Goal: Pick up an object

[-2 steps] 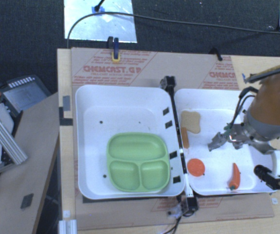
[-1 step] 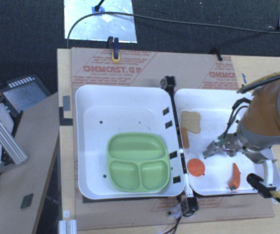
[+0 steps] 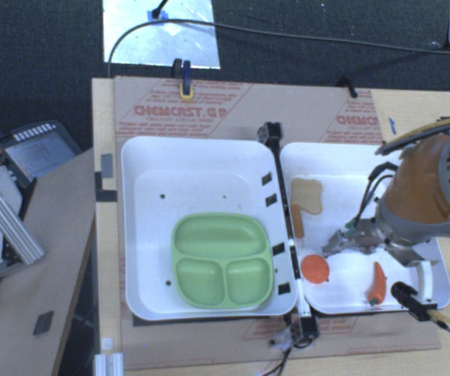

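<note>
Right bin (image 3: 342, 157) – gripper (image 3: 336, 244), grip unclear, between tan slice (image 3: 307, 195) and orange disc (image 3: 314, 269).

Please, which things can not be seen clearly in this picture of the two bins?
- Gripper: its fingers are small and blurred in the camera view, so their state is unclear.
- Right bin: the arm covers its right part.
- Orange carrot-like object: too small to identify surely.
- Arm: cut off by the right edge.
</note>
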`<state>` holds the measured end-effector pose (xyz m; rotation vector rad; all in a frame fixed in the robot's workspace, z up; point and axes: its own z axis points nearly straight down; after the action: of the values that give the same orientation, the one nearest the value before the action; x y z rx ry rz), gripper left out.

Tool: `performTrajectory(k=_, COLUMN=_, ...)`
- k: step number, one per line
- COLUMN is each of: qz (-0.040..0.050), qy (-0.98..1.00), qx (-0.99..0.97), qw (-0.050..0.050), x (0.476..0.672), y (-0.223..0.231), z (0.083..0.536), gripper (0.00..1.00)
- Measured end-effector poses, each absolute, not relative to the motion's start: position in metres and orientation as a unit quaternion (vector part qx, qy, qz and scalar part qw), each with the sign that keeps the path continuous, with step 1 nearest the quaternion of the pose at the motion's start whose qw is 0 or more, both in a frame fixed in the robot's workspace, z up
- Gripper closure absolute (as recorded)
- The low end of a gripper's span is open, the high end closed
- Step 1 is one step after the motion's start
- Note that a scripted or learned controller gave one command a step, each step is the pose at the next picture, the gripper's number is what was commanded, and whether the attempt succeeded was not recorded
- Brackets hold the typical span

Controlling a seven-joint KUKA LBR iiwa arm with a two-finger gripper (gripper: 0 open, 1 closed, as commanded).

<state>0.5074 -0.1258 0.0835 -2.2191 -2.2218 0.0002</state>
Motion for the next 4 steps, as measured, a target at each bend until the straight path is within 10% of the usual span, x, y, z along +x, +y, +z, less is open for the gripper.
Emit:
performTrajectory(k=1, qz=-0.001, qy=-0.707, qx=-0.707, qw=-0.001, x=0.509, y=-0.126, z=0.095, gripper=1.0)
performTrajectory(k=4, qz=-0.0015, qy=-0.711, qx=-0.703, qw=0.0, x=0.518, y=-0.062, z=0.206, gripper=1.0)
